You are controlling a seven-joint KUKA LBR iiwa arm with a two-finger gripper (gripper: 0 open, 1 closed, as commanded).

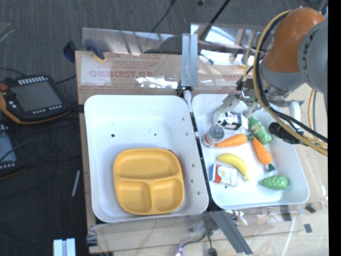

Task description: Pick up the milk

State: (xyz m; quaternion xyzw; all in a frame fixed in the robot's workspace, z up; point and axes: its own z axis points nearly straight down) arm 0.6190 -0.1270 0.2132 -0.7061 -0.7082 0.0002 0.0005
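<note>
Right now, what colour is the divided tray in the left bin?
Yellow divided tray, clearest in the camera view.

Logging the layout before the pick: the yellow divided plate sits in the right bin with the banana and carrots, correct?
Not quite. The camera view shows the yellow divided plate alone in the left bin; the banana and carrots lie in the right bin.

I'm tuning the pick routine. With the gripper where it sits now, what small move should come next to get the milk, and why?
Probably lower the gripper a little onto the milk carton. It sits directly over the black-and-white carton at the far end of the right bin, with nothing seen between its jaws. The can and a carrot lie close by, so a straight descent seems safest.
</note>
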